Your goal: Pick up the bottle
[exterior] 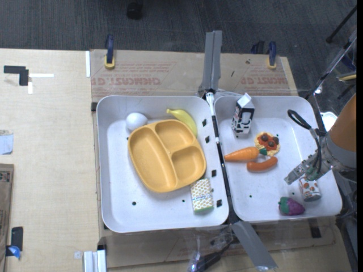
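The arm [346, 135] is cut off by the right edge of the frame, so just its orange band and wrist show, and the gripper [306, 171] at lower right is small and blurred, so whether it is spread or closed cannot be told. Directly below it, touching or nearly so, stands the bottle [310, 189], a small white one with a red label, partly masked by the tool. It sits close to the right bin's [244, 211] lower right wall, with a purple toy [291, 206] just to its left. Open white floor lies left of the gripper toward the middle of that bin. Farther left are a carrot [243, 154], a sausage [262, 164], a small pizza [267, 142] and a milk carton [243, 115]. The left bin [108, 169] holds a yellow divided plate [166, 154], a banana [184, 118], a white egg [136, 119] and a sponge [202, 196].
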Controlling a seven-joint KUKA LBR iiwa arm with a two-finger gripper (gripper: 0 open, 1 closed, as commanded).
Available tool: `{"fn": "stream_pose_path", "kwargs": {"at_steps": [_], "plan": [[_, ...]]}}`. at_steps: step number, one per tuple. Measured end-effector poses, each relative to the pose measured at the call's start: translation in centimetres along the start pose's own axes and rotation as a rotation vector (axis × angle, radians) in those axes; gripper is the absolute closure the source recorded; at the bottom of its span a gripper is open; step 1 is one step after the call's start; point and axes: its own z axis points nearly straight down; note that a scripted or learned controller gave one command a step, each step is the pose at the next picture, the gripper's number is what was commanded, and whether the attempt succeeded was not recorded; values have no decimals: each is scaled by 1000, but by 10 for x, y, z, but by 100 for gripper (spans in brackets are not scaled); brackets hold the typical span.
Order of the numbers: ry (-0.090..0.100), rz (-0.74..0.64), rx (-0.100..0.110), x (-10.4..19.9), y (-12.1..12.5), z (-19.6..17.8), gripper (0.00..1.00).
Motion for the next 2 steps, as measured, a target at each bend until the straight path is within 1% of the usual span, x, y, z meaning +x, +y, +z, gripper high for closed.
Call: {"fn": "stream_pose_path", "kwargs": {"at_steps": [1,2], "plan": [[-2,-4,1,-2,0,-207,100],[-3,-6,1,-3,1,-216,100]]}}
